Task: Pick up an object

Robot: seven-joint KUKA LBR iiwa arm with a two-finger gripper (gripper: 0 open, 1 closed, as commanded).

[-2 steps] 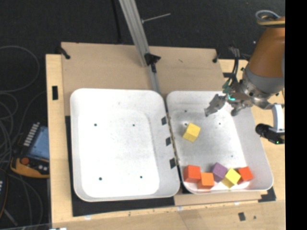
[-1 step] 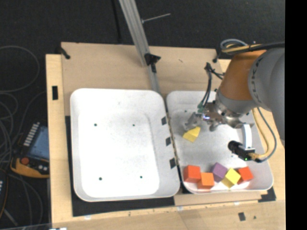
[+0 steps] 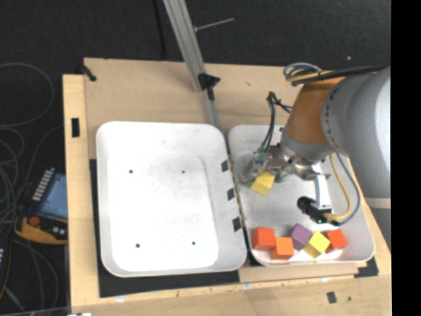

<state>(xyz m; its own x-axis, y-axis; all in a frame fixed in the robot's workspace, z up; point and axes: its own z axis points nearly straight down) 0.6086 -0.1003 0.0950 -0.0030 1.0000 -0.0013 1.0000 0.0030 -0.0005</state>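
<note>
My gripper [image 3: 263,174] hangs over the left half of the right bin [image 3: 283,209], under the arm's orange band [image 3: 309,120]. A yellow block [image 3: 262,184] sits between its two fingertips, close to the bin's left wall, and the fingers are shut on it. Whether the block is off the bin floor I cannot tell. Along the right bin's front edge lie several more blocks: a red-orange one [image 3: 264,237], an orange one [image 3: 284,246], a purple one [image 3: 301,234], a second yellow one [image 3: 318,243] and a red one [image 3: 336,237].
The left bin [image 3: 158,196] lies beside the right one, their walls meeting near the gripper. A slanted metal rail [image 3: 187,41] runs from the top of the view down to the bins' shared back corner. Cables loop off the wrist [image 3: 342,189].
</note>
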